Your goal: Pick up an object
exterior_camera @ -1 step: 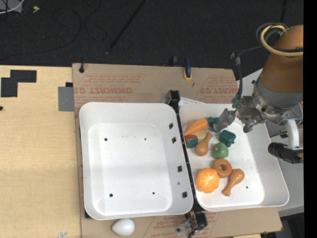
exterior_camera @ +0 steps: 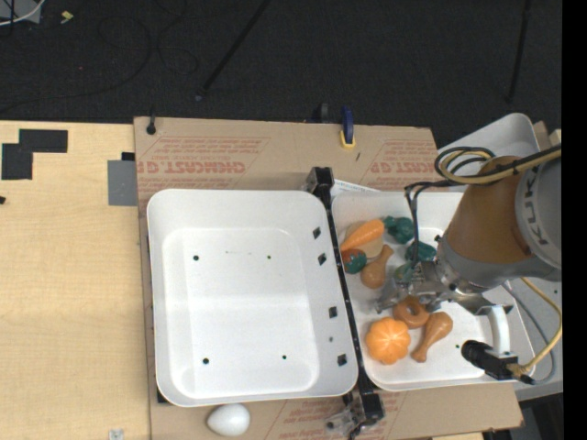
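Note:
The right bin (exterior_camera: pixel 463 374) holds several toy foods. An orange carrot (exterior_camera: pixel 362 236) lies at its far left, with teal pieces (exterior_camera: pixel 400 227) beside it. Below them are a brown pear-shaped piece (exterior_camera: pixel 376 269) and a small green piece (exterior_camera: pixel 355 262). A round orange fruit (exterior_camera: pixel 388 341), a brown ring-shaped piece (exterior_camera: pixel 411 312) and a tan drumstick (exterior_camera: pixel 432 333) lie near the front. My gripper (exterior_camera: pixel 410 290) is low in the middle of this bin, just above the brown ring and next to a teal piece (exterior_camera: pixel 423 250). The arm hides part of the bin.
The left bin (exterior_camera: pixel 170 246) stands beside the right one, with a black divider (exterior_camera: pixel 332 282) between them. A white egg (exterior_camera: pixel 227 419) lies on the cardboard in front of the left bin. A blue clamp (exterior_camera: pixel 348 126) sits at the cardboard's far edge.

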